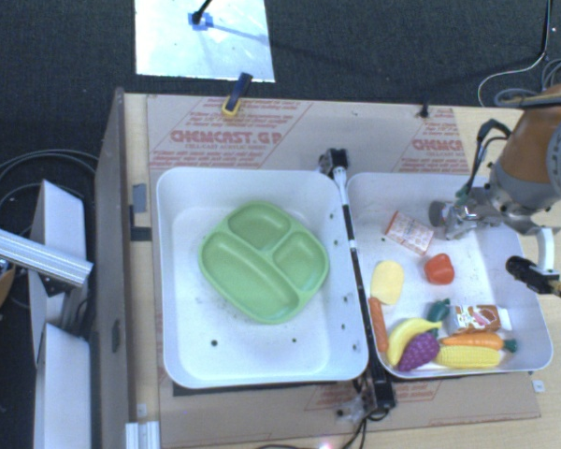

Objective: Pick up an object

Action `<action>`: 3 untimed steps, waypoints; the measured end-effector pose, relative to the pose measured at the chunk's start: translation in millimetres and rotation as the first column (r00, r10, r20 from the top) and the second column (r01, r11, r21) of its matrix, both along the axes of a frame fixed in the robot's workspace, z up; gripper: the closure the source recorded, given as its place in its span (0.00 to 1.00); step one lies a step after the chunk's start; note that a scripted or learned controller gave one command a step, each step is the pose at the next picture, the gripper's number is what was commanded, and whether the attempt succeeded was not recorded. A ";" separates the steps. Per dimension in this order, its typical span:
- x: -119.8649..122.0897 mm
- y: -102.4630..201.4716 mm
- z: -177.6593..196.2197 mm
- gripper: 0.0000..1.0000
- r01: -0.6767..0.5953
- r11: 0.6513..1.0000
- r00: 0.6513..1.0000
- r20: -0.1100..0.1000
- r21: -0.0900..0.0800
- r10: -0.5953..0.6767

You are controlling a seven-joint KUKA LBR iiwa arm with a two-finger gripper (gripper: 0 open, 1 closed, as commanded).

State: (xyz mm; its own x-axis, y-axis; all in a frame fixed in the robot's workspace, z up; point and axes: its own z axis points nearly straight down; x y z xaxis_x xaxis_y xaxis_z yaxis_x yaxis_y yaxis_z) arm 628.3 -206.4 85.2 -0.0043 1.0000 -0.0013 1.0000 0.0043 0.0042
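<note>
carrot | long axis runs up-down beside right bin's left wall | claw state: cannot tell

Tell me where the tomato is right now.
The tomato lies in the right bin, about mid-bin, right of the yellow lemon-like piece and just below the small red-and-white packet.

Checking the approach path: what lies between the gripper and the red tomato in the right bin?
In the camera view, bare white bin floor separates the gripper from the red tomato. The checked packet lies off to the left.
</note>
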 end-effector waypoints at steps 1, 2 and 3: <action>-24.1 -0.3 -0.7 1.00 0.003 1.000 1.000 -0.004 0.000 -0.003; -44.5 -0.4 -0.9 1.00 0.003 1.000 1.000 -0.004 0.000 -0.003; -20.6 0.2 -0.1 1.00 0.000 1.000 1.000 0.000 0.000 0.000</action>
